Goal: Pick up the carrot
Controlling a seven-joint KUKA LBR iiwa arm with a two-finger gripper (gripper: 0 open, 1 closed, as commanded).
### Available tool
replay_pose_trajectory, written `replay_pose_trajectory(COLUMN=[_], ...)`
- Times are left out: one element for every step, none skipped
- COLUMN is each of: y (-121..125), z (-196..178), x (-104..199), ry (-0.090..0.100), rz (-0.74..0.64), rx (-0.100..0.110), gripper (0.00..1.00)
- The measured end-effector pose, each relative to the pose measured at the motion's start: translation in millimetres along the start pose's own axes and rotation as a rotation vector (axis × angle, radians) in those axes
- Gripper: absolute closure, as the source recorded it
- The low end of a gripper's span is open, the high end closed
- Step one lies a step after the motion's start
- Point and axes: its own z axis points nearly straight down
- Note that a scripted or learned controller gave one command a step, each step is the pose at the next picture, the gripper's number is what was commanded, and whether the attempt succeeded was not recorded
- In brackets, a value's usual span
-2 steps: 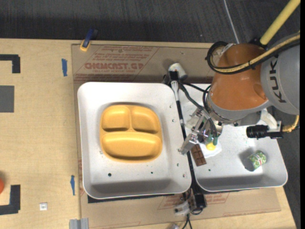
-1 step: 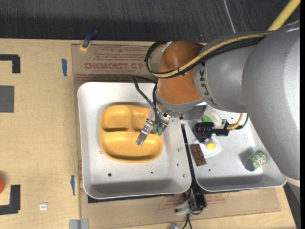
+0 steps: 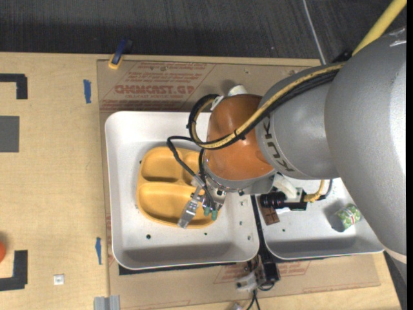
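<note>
My gripper [image 3: 199,209] hangs low in the left white bin [image 3: 122,192], at the right end of a large yellow two-lobed object [image 3: 161,186] that lies across the bin's middle. It looks to be touching or just above that object's near right corner. The orange band and grey body of the arm [image 3: 239,147] cover the right side of the left bin and much of the right bin [image 3: 310,234]. Nothing can be made out between the gripper's tips.
A small green and white object [image 3: 346,217] lies at the right of the right bin. The bins rest on a cardboard sheet [image 3: 155,86] on the wooden bench. A small blue and yellow item [image 3: 119,52] lies behind the sheet.
</note>
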Motion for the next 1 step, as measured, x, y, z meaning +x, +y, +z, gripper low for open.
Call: replay_pose_trajectory(y=[-0.2], z=[-8.4], x=[-0.1], ry=[0.0], rz=[0.001], rx=[0.001], gripper=[1.0])
